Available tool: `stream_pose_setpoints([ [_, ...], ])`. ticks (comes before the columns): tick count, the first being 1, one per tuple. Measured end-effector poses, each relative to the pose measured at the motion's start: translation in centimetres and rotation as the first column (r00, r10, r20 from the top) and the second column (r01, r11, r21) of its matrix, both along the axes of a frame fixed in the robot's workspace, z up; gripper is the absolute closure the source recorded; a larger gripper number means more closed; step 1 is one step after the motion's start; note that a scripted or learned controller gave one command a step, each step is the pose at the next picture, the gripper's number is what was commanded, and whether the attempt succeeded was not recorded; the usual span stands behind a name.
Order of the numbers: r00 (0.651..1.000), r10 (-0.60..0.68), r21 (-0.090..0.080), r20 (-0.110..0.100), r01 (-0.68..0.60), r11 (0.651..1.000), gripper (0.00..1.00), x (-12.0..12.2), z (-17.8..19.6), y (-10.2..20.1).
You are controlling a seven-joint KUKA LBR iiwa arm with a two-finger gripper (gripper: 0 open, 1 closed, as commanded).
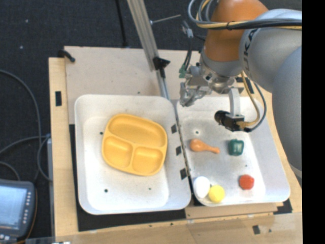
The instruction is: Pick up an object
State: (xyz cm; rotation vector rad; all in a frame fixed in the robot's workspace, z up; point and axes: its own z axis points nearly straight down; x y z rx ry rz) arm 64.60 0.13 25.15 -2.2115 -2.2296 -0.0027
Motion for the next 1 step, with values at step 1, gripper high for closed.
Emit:
stream_pose_setpoints([
  [1, 1.000, -0.001, -0.001, -0.001, 0.001, 1.000, 1.00, -1.46, 0.08, 4.93],
])
